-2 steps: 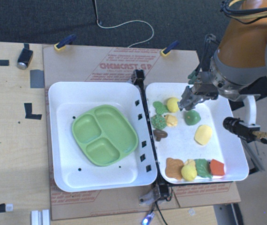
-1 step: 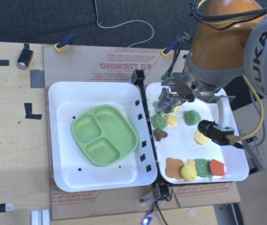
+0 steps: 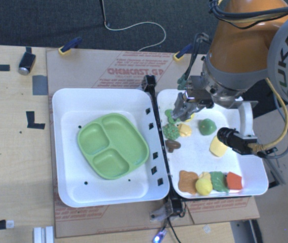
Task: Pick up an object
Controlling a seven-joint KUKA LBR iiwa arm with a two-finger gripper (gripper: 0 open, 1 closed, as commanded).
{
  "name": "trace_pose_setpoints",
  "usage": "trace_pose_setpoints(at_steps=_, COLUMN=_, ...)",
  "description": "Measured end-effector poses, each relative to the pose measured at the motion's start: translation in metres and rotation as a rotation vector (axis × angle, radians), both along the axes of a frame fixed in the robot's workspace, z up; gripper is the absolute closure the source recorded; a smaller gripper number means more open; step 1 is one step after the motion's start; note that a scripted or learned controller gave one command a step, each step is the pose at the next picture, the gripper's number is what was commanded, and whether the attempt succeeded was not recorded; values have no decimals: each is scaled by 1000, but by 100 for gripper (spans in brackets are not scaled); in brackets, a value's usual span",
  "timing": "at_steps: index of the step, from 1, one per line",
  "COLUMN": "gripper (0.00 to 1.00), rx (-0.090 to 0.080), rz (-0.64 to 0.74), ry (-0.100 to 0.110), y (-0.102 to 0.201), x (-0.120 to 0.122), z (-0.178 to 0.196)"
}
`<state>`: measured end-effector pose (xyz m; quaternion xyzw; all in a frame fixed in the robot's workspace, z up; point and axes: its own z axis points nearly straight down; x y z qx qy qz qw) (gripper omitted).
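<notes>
The gripper (image 3: 180,114) hangs low over the right bin (image 3: 257,184) above a green toy (image 3: 171,131), but I cannot tell its grip.

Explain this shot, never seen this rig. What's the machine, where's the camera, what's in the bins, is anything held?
One fixed camera looks down at a slant on two shallow white bins. The grey arm with an orange band reaches in from the right; its two-finger gripper is low over the right bin, above a green leafy toy. Whether it holds anything is unclear. That bin also holds small toy foods: a green ball, a pale yellow block, a red block. The left bin holds a green three-compartment plastic tray.
</notes>
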<state>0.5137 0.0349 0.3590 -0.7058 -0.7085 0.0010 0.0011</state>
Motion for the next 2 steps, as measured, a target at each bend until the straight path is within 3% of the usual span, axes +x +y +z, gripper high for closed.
trace_pose_setpoints(at_steps=1, gripper=100, rx=-1, rz=1, ry=2, y=0, x=0, z=9)
trace_pose_setpoints(at_steps=2, gripper=100, rx=2, rz=3, ry=-6, y=42, x=-31, z=68)
